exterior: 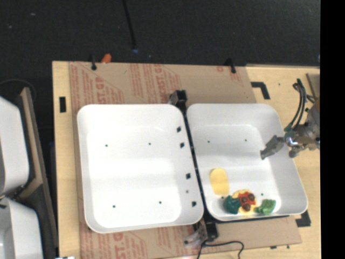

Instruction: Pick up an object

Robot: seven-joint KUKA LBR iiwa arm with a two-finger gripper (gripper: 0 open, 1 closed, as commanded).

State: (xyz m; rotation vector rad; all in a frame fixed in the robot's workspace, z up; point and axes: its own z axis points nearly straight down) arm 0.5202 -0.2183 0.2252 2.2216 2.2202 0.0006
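In the right bin (237,117), near its front edge, lie several small objects. A pale yellow block (219,181) sits alone. Just in front of it are a dark green piece (232,204), a red piece (247,198) and a light green piece (267,205), bunched together. My gripper (282,149) hangs over the right side of this bin, up and to the right of the objects and apart from them. Its fingers (269,147) are spread open and hold nothing.
The left bin (135,166) lies beside the right one, with a black divider clip strip (188,161) between them. Both rest on a cardboard sheet (124,85) on the wooden bench. Cables (299,99) hang by the arm at the right.
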